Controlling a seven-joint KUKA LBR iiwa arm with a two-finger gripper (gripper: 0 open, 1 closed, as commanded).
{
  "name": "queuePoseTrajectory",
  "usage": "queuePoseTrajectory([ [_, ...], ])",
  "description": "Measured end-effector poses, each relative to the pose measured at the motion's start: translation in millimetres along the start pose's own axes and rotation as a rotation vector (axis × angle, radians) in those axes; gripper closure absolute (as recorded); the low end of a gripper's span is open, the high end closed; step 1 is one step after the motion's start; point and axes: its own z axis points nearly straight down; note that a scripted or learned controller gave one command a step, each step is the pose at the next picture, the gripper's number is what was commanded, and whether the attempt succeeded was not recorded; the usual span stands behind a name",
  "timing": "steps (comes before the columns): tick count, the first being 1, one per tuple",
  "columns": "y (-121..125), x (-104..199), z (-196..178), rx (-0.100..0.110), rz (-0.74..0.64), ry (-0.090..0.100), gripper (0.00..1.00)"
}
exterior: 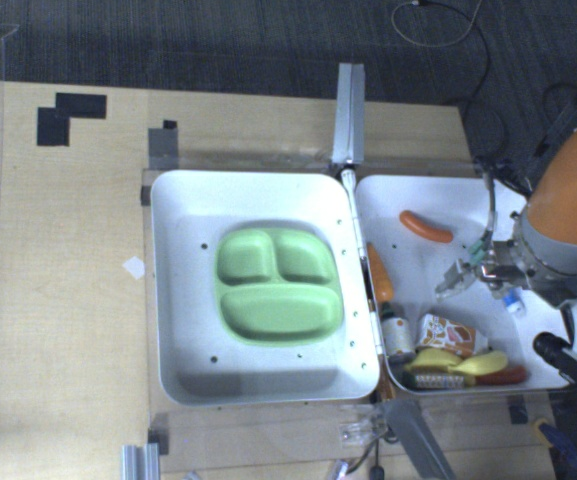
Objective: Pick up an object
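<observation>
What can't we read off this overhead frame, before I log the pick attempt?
- Gripper: too small and blurred in the camera view to judge finger state or contact.
- Right bin: its right part is hidden under the arm.
- Pile at the near wall: overlapping items, labels unreadable.
- Orange item by the divider: identity unclear.

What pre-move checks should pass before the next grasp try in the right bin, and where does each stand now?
1. Candidate objects in the shallow white right bin: ok. An orange sausage-shaped toy lies alone; a yellow banana-shaped toy sits in a cluster at the near wall.
2. Gripper positioned over the right bin: ok, above bare floor between the sausage and the cluster.
3. Gripper finger state: cannot tell.
4. Object in grasp: cannot tell; nothing visibly held.
5. Isolated target: ok for the sausage; not ok for the banana, which touches the printed snack packet.
6. Green three-compartment plastic tray in the left bin, away from the arm: ok.
</observation>
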Motion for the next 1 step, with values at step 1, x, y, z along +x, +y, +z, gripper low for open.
queuePoseTrajectory([
  [1, 5.6, 2.0, 106.8, -0.013, 0.027, -0.001, 0.00],
])
